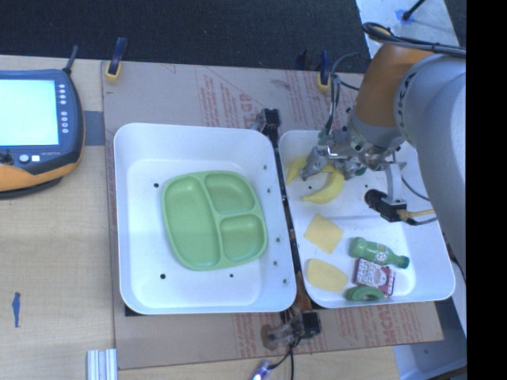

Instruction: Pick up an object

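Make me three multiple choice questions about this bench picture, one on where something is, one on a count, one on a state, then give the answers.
1. Where does the green divided plate lie?
A. in the left bin
B. in the right bin
C. on the bare bench

2. How many compartments does that plate have?
A. two
B. three
C. five

3. How does the green bottle rest?
A. standing upright
B. lying on its side
C. lifted above the bin

Answers:
1 A, the plate sits in the left bin on its white floor.
2 B, one long section and two smaller ones show.
3 B, it lies flat in the right bin beside the small red carton.
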